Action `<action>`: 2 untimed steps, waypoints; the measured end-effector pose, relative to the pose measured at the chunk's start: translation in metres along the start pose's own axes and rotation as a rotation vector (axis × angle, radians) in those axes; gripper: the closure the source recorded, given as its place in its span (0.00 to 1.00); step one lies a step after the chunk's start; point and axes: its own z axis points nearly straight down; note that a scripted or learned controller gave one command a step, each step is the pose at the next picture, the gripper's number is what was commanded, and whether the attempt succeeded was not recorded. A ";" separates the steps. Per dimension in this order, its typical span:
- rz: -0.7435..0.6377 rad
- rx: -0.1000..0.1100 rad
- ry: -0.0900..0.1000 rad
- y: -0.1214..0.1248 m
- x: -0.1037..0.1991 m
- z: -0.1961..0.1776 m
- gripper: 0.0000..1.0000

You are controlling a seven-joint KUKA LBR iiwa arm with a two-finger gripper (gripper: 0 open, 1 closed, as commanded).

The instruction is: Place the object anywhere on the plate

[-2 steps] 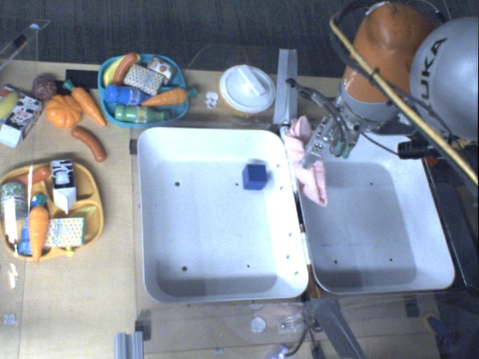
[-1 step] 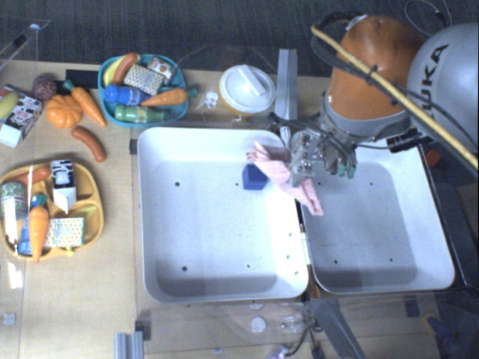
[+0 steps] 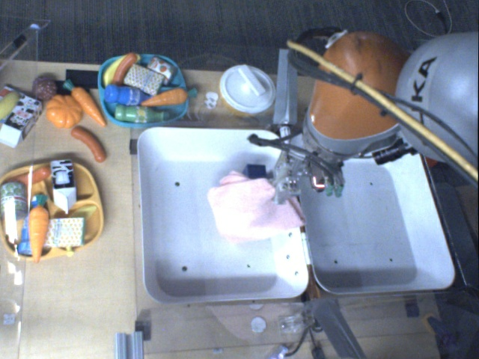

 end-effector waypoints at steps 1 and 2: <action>-0.005 0.000 0.001 0.039 0.032 0.009 1.00; -0.004 0.000 0.001 0.039 0.032 0.009 0.00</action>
